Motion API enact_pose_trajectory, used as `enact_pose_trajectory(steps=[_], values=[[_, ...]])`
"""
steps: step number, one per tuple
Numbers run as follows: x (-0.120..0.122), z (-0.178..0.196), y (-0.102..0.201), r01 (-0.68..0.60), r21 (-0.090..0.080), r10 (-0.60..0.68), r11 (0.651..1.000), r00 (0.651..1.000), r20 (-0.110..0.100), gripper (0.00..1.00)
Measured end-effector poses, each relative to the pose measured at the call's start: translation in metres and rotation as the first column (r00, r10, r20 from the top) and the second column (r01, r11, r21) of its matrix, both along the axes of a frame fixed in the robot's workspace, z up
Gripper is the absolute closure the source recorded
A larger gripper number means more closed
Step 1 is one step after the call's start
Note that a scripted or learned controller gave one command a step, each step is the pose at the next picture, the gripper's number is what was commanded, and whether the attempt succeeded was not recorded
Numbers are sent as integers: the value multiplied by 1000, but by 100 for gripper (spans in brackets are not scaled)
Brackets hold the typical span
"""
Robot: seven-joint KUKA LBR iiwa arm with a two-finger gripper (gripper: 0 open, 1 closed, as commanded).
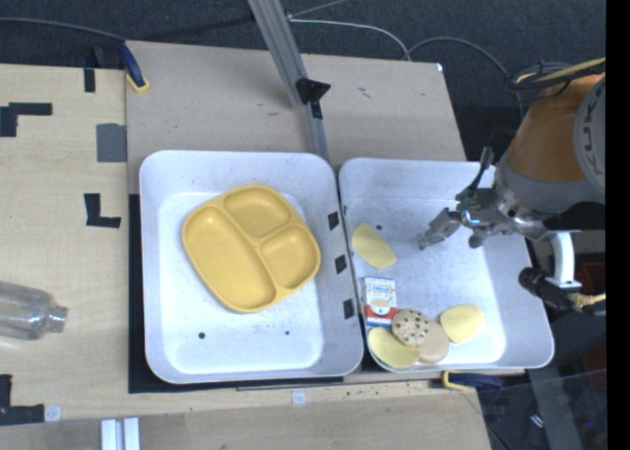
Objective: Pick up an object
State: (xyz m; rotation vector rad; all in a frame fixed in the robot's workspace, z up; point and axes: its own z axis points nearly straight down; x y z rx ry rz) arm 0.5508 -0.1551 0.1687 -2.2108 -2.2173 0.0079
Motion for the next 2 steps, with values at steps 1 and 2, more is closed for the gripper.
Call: enact_pose_trajectory(steps=[1, 2], values=[[-25, -81, 7, 3, -5, -3, 1000, 1000, 11, 0], [-25, -70, 8, 2, -3, -2, 1000, 1000, 9, 100]])
